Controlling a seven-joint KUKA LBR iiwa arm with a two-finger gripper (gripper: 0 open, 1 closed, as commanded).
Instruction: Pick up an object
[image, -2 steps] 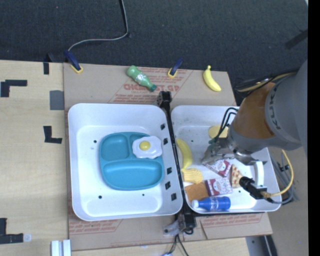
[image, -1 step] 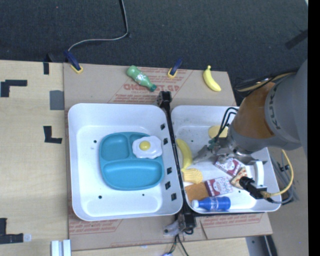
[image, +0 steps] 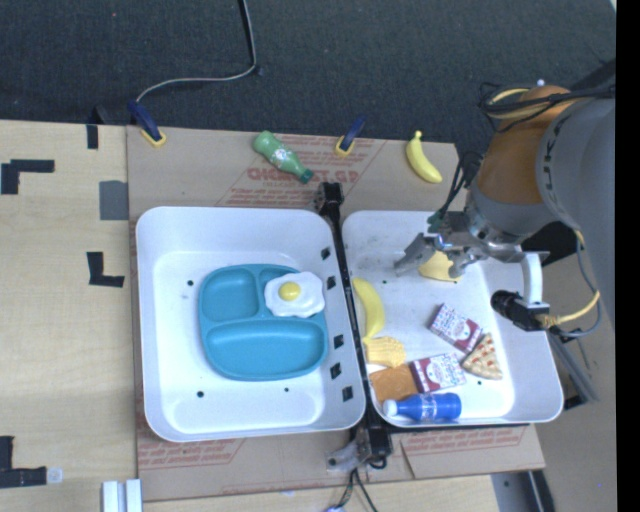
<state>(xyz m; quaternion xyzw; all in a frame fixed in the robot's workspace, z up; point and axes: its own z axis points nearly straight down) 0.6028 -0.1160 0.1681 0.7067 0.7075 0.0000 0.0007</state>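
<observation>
grey and orange, the one arm is the largest thing and comes in from the right, above the right bin. two white bins stand side by side on the bench: the left bin and the right bin. in the left bin lies one blue divided tray, and one toy fried egg rests on its upper right corner. the gripper hangs over the upper part of the right bin; its two fingers are apart, and a small yellow piece lies between and just below them, but i cannot tell if they touch it. in the right bin i count also one yellow banana at the left wall, one yellow chip-like piece, one orange piece, one blue bottle with white cap near the front wall, two small red-and-white packets, and one pizza slice. the writing on the packets is too small to read. outside the bins, on the cardboard behind them, lie one green bottle and one second banana. red printed letters on the cardboard are not readable.
</observation>
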